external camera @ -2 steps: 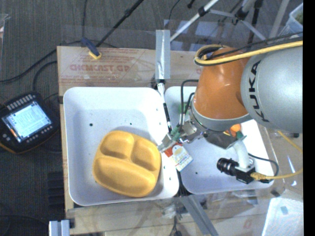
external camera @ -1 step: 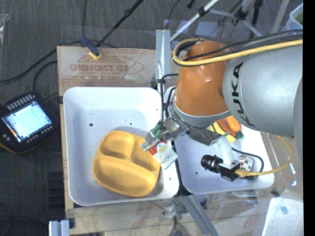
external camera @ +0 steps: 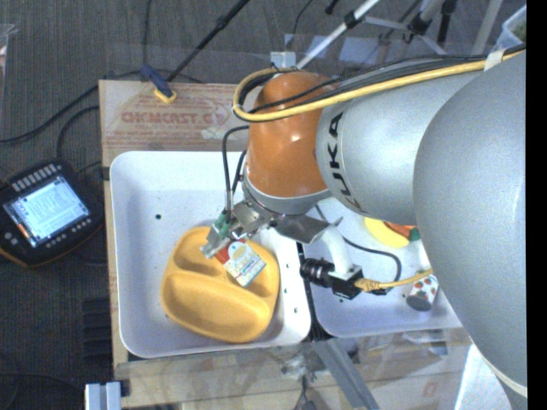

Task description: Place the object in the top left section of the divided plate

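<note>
A yellow divided plate lies in the front part of the left white bin. A small flat packet, white and blue with a red bit at its upper edge, rests on or just above the plate's far right part. My gripper hangs over the plate's far edge, right beside the packet's upper left corner. The orange wrist and grey arm above hide the gripper's upper part and the bin's far right corner. Whether the packet is gripped or lying free is unclear.
The right bin holds a yellow item partly under the arm and a small white piece with red spots. A black cable plug hangs over the divider between the bins. A handheld screen lies off the bench at left.
</note>
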{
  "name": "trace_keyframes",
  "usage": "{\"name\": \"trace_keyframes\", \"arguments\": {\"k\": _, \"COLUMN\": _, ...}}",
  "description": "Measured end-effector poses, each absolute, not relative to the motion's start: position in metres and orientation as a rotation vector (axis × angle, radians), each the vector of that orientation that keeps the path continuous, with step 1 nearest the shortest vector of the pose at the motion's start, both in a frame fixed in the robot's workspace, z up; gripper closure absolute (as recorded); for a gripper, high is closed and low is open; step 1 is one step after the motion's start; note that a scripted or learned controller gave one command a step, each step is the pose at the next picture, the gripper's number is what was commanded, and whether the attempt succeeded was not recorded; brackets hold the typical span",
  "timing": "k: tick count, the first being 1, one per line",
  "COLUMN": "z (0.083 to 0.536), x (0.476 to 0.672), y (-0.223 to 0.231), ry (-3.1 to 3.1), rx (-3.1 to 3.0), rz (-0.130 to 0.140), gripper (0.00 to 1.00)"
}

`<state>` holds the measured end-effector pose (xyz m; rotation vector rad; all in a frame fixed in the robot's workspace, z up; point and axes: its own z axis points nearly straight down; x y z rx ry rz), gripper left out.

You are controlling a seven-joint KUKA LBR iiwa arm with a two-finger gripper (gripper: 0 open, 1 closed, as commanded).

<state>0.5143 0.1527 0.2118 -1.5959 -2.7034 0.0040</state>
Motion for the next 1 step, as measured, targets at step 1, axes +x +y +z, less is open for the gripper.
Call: {"name": "trace_keyframes", "arguments": {"k": 1, "z": 0.1575, "x": 0.4955, "y": 0.1169, "ry": -2.955, "rx": -1.055, "rz": 0.002, "gripper": 1.0}}
